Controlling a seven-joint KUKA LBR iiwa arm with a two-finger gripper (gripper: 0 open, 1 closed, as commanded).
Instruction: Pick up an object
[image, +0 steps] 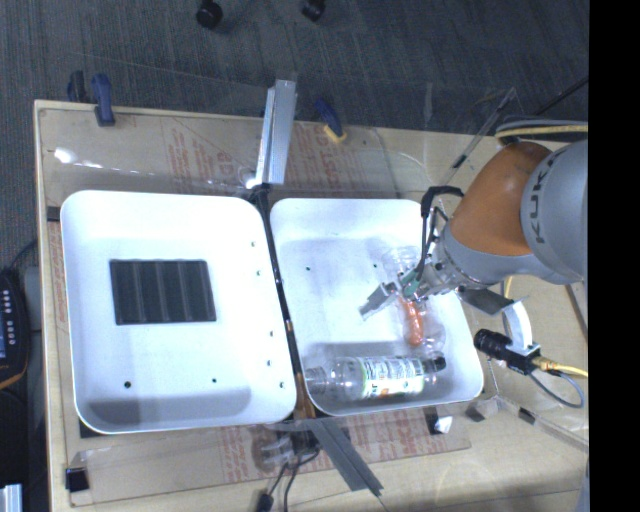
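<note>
Clear bottle (375, 377) along right bin's (330, 235) near wall, gripper (398, 292) just above, spread, holding nothing

Glossy white plastic bins (160, 215), clear shiny plastic bottle (375, 377), crinkly transparent wrapper (405, 262), perhaps cellophane, matt wooden bench (150, 150)

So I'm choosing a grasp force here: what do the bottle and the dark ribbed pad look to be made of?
The bottle, lying on its side in the right bin, looks like clear thin plastic with a dark cap: you see through it, with glints and a printed label. The dark ribbed pad in the left bin looks matte, perhaps rubber or foam; its ridges carry no shine.
</note>
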